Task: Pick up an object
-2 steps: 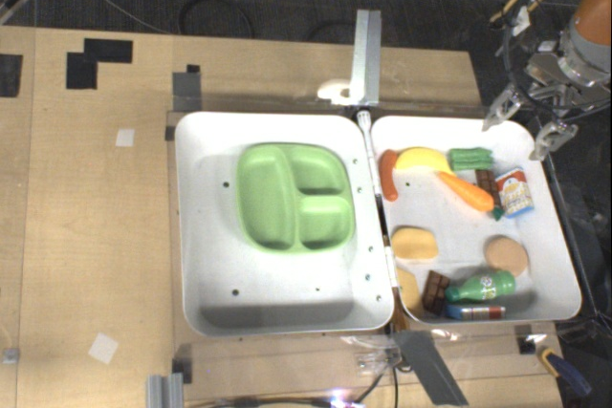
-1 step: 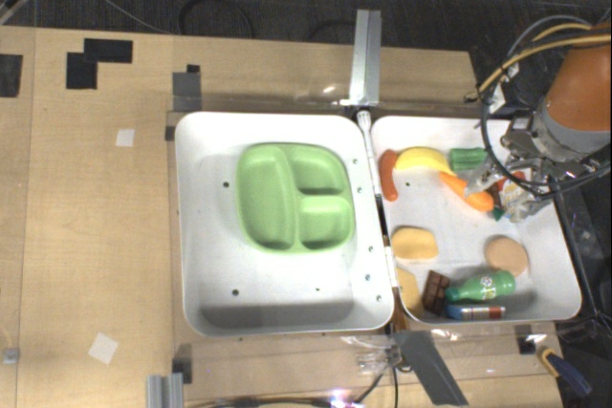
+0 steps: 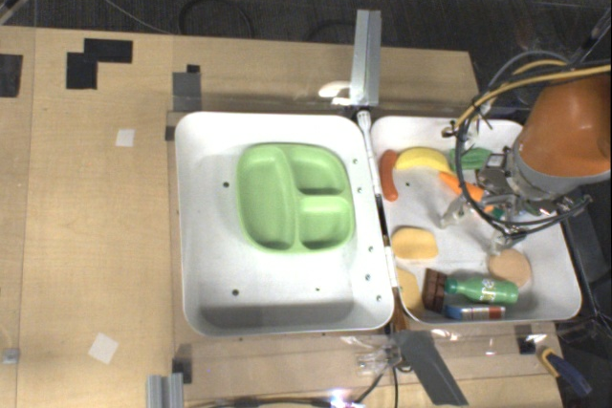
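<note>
Over the right bin, the gripper, whose state I cannot tell, hangs near a tan round cookie beside the green bottle, so a descent off-centre could nudge the cookie aside or snag the bottle.

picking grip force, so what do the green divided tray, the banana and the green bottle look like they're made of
Green divided tray: looks like moulded plastic, matte pale green, with soft rounded compartment walls.
Banana: probably toy plastic; uniformly bright yellow and smooth, though real fruit cannot be ruled out.
Green bottle: seems to be glossy plastic or glass, with a highlight along its side and a label.
</note>
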You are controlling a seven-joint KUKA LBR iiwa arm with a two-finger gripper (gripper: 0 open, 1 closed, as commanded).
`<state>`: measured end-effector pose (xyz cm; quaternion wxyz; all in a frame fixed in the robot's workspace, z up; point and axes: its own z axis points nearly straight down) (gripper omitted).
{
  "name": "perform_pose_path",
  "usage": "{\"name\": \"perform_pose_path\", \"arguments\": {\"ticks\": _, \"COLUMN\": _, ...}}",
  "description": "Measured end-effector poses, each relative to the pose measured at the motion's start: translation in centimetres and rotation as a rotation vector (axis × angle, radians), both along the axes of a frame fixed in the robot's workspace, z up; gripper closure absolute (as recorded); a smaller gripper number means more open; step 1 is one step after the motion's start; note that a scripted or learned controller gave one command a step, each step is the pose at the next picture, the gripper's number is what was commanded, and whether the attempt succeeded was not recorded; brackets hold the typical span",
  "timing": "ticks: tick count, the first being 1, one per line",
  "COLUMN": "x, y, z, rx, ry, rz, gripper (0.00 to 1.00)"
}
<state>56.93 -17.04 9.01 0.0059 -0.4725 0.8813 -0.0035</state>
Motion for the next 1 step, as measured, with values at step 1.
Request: {"name": "perform_pose_path", "arguments": {"ticks": 1, "x": -3.39, "y": 6.77, "z": 0.13, "rx": 0.001, "ry": -0.006, "rz": 0.069, "gripper": 0.00}}
